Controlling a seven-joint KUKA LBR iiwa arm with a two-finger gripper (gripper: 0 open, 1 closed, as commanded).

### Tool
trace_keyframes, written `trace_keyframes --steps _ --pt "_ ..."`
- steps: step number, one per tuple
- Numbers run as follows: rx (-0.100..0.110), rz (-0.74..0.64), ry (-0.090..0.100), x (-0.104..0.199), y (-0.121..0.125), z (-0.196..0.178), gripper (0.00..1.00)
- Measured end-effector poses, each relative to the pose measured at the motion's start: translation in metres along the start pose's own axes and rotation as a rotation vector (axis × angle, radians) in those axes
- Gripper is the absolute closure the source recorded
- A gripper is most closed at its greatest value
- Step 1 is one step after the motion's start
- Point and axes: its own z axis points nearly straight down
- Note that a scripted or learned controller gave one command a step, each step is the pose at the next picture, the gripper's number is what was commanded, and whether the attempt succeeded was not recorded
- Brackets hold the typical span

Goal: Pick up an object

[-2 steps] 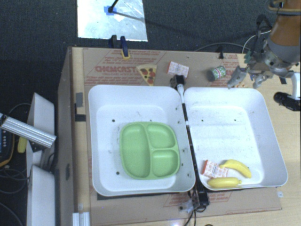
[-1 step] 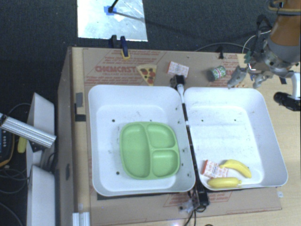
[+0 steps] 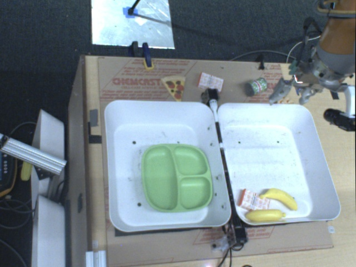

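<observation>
The gripper [image 3: 291, 93] hangs open and empty over the right bin's [image 3: 317, 143] far edge; the bananas [image 3: 273, 206] lie crosswise at its near edge

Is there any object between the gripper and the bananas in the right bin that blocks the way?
Nothing visible does. The gripper hangs above the far rim of the right bin, and the two bananas lie at its near edge beside a small red-and-white packet. The bin floor between them is bare.
</observation>
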Motion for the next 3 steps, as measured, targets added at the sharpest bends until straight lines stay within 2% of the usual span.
trace_keyframes --steps 3 --pt "0.0 0.0 0.0 0.0 0.0 0.0 0.0"
